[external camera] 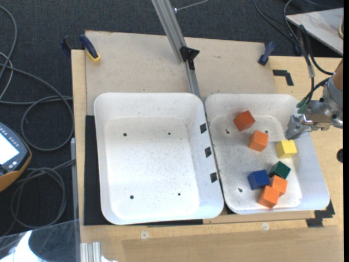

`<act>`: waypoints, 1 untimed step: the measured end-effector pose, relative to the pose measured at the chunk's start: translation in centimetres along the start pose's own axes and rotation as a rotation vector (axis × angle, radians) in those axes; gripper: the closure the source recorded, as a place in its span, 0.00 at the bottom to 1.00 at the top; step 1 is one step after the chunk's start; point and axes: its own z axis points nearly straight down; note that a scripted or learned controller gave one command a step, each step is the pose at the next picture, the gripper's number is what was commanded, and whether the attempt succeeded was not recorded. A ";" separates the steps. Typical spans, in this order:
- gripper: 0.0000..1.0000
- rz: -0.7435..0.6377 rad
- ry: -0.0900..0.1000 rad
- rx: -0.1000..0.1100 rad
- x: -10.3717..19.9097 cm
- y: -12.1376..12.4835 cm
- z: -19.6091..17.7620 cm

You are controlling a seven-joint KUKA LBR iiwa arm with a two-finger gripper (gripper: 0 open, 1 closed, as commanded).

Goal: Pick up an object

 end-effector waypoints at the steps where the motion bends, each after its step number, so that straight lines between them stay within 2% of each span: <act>1: 1.00 -0.004 0.005 0.009 4.9 1.1 1.3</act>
